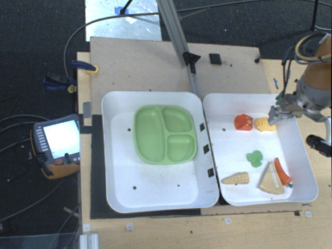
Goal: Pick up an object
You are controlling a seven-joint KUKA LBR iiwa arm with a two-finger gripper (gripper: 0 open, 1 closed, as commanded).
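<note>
The gripper point(276, 114) is seen low over the far right part of the right bin point(306, 191), just beside the yellow toy point(264, 124), which lies touching or nearly touching the red toy point(243, 122). Whether the tool is released or clenched cannot be told, and nothing can be seen held in it. The yellow toy is judged to be the target, since it lies nearest. For a clean grasp, the tool should be centred over the yellow toy alone, so that the red toy is not caught or pushed. Descent should be kept straight and closing delayed until the bin floor is nearly reached. The green toy point(254, 158), cone point(235, 178) and wedge point(271, 180) lie well apart and need not be disturbed. The green plate point(165, 134) rests in the left bin point(116, 185).
</note>
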